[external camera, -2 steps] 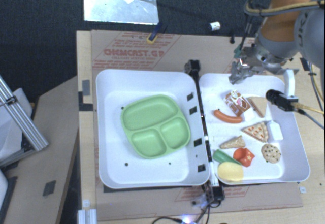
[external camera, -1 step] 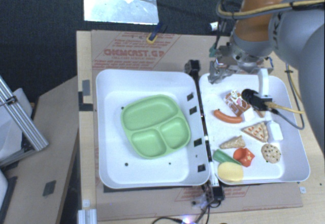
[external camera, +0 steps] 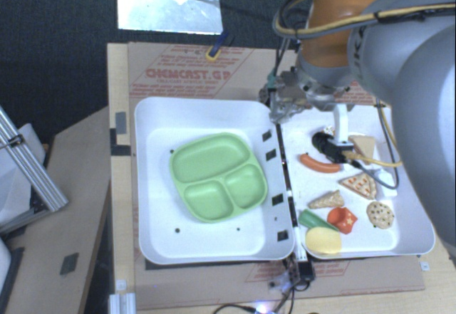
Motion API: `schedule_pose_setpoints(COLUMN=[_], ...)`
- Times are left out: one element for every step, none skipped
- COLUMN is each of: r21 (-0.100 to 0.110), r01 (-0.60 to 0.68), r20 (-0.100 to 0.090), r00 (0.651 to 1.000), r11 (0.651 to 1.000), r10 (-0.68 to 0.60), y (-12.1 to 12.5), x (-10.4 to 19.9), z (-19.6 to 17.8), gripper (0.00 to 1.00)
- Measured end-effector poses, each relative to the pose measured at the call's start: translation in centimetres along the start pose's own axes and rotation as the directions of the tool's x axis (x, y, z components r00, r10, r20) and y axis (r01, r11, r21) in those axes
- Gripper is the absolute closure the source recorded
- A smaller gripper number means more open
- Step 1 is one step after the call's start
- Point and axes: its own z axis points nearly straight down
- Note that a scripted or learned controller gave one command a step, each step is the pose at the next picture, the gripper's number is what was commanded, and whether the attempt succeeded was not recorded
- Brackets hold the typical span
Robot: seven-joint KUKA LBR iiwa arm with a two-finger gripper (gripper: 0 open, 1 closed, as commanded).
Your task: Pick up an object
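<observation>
The right bin (external camera: 410,234) holds toy food: a red sausage (external camera: 319,163), a pale cheese wedge (external camera: 364,146), a pizza slice (external camera: 360,185), a bread triangle (external camera: 326,200), a cookie (external camera: 380,214), a red pepper (external camera: 343,219), a green piece (external camera: 312,219) and a yellow lemon (external camera: 323,240). My gripper (external camera: 279,106) hangs over the far left corner of this bin, close to the wall between the bins, well behind the sausage. I see nothing held in it.
A green divided plate (external camera: 216,176) lies in the middle of the left bin (external camera: 153,234). The big grey arm (external camera: 406,56) covers the right bin's far right part. Cardboard (external camera: 192,70) lies under both bins.
</observation>
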Motion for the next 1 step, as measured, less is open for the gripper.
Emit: schedule_pose_setpoints(r21=[0.000], r01=[-0.008], r20=[0.001], r00=[1.000], r11=[1.000], r10=[0.008], y=[-1.12], x=[-0.54], z=[-0.96], gripper=[1.00])
